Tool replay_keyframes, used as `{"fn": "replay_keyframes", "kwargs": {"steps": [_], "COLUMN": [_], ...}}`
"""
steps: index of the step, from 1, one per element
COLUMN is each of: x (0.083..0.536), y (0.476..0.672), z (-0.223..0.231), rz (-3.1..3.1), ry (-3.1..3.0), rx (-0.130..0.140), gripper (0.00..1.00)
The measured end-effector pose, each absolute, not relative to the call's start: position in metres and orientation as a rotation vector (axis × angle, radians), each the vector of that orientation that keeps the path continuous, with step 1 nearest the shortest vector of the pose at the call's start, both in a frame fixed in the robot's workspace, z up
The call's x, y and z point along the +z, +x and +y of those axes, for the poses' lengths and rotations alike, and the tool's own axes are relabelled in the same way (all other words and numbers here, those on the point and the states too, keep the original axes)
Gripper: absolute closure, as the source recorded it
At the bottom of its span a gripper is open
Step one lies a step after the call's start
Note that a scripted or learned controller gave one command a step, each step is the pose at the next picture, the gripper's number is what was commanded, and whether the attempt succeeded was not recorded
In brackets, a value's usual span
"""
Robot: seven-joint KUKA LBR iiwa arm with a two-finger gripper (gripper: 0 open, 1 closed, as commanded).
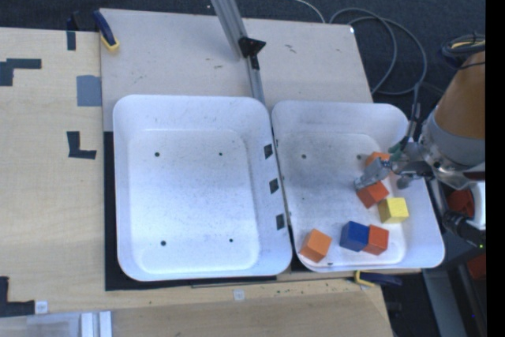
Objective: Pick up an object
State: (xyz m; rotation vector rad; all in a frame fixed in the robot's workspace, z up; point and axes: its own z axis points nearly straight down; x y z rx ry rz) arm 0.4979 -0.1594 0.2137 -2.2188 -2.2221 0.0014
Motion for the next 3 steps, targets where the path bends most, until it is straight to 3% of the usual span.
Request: {"fn": "replay_keyframes", "kwargs": {"steps": [1, 2, 3], "x": [0.111, 0.092, 0.092], "y": [0.509, 0.611, 0.525], "z": [-0.201, -0.208, -0.172], "rz": [-2.224, -2.230, -2.217], "ry": [-2.219, -2.219, -2.218], "rx": [-0.001, -0.002, 0.005], "gripper": [0.00, 0.00, 0.00]}}
